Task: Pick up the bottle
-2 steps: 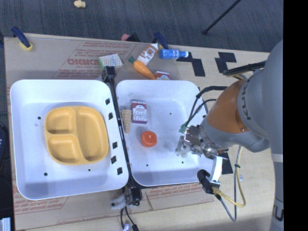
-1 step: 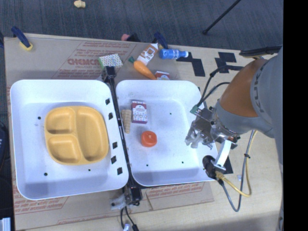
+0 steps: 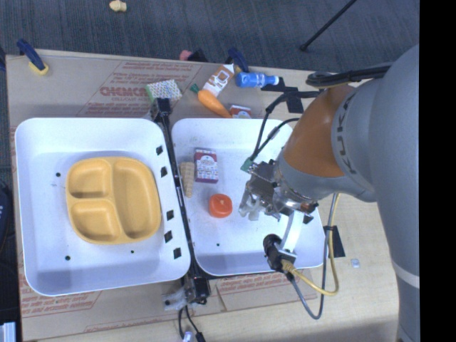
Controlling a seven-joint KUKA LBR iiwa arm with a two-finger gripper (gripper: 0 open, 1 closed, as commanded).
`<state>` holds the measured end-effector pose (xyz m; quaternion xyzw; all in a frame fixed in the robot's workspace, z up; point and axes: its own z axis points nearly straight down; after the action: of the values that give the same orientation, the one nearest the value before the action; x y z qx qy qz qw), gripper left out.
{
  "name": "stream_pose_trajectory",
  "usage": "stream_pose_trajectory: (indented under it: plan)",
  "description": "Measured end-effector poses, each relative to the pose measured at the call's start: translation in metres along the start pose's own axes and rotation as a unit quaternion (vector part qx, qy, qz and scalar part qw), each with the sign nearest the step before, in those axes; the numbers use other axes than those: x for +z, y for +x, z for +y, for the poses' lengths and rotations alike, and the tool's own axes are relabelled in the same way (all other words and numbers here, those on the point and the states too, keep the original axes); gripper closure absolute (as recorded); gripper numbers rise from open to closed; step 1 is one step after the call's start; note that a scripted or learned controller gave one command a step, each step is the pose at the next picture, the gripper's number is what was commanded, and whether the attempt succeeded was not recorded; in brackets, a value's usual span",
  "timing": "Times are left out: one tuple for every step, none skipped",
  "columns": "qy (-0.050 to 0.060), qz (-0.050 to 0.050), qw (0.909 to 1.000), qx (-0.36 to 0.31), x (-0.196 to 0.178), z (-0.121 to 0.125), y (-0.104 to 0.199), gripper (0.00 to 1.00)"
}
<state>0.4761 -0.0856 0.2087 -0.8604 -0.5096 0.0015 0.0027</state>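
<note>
The bottle (image 3: pixel 256 80), blue and lying on its side, was seen on the counter (image 3: pixel 107 84) at the upper centre of the frame, beyond the far rim of the right bin (image 3: pixel 228 266) and just beside a white and orange packet (image 3: pixel 219 79) and a carrot (image 3: pixel 213 103). The gripper (image 3: pixel 251 204) was placed low over the right bin's middle, right of an orange disc (image 3: pixel 220 205); whether its fingers were apart or together could not be told, and nothing was seen held between them.

For the step to be done well, the wrist would probably have to be lifted above the bin rim, carried toward the top of the frame and turned so that the bottle's narrow width is spanned. Little open room was left on the bottle's left side, where the packet crowds it; its right end looked freer. The red box (image 3: pixel 206 165) and cone (image 3: pixel 187 178) lay well clear, as did the yellow tray (image 3: pixel 114 198) in the left bin (image 3: pixel 35 262).
</note>
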Motion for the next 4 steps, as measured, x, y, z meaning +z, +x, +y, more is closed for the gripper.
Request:
stream_pose_trajectory:
  plan:
    - [-0.001,0.000,0.9988,0.048,-0.024,-0.025,0.046,1.00]
    - [-0.001,0.000,0.9832,0.183,-0.023,-0.048,0.088,1.00]
    - [0.001,-0.001,0.9952,0.098,-0.027,-0.065,0.117,1.00]
    - [0.000,-0.001,0.9976,-0.069,-0.033,-0.061,0.110,1.00]
